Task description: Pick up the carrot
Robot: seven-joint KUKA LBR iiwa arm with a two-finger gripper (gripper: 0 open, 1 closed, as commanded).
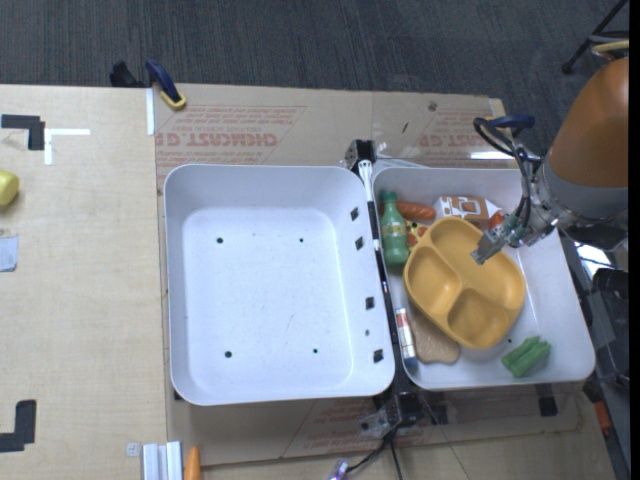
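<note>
The carrot (420, 210) is a small orange stick lying at the back of the right bin (560, 298), partly behind a yellow divided plate (468, 283) and next to a green bottle (393, 231). My gripper (490, 245) hangs over the plate's back right rim, well to the right of the carrot and apart from it. I see nothing between its fingers.
A white and orange carton (468, 208) lies at the bin's back. A green object (526, 356) sits at the front right, a marker (405, 335) and a brown slice (433, 345) by the plate. The left bin (180, 268) stands beside.
</note>
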